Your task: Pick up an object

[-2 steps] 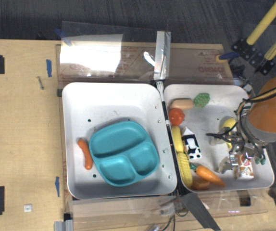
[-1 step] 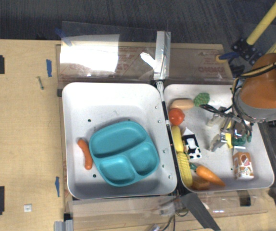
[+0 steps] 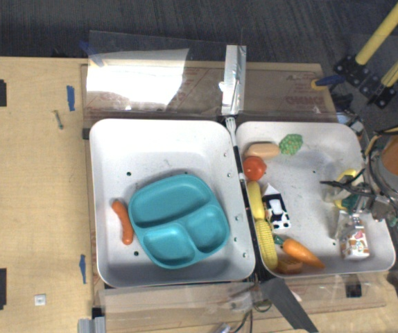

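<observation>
Arm enters from the right edge over the right bin (image 3: 310, 132); gripper (image 3: 348, 189) sits low near that bin's right wall.

The gripper is dark, cluttered and partly cut off by the frame; whether it is spread or closed cannot be told. A small white-and-red carton (image 3: 356, 241) lies just below it, contact unclear. Along the right bin's left wall: bread roll (image 3: 262, 149), tomato (image 3: 254, 166), banana (image 3: 255, 200), corn (image 3: 266, 243), carrot (image 3: 301, 252). The left bin (image 3: 116, 141) holds a teal divided plate (image 3: 177, 219) and an orange sausage (image 3: 123, 222).
</observation>
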Tool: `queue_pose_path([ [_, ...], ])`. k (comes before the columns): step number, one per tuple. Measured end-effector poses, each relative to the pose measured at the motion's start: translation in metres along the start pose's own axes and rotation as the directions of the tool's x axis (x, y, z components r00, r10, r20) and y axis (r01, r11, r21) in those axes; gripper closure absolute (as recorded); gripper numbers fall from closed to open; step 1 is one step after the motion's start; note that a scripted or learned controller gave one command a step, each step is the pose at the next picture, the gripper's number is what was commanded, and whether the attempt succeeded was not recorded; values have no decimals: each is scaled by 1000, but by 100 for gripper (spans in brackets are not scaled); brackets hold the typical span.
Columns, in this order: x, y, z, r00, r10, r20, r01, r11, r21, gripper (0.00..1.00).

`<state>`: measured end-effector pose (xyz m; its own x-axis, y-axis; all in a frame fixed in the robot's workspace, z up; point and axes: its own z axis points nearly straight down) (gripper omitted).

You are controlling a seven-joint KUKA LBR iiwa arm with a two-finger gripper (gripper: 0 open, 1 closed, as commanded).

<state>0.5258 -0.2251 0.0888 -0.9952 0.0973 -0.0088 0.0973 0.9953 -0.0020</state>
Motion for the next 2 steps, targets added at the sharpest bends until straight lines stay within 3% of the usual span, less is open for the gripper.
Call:
queue_pose_path([
  [1,-5,1,-13,1000,-1,15,1,1000,2,100],
  [2,-4,2,-12,1000,-2,13,2,1000,0,0],
])
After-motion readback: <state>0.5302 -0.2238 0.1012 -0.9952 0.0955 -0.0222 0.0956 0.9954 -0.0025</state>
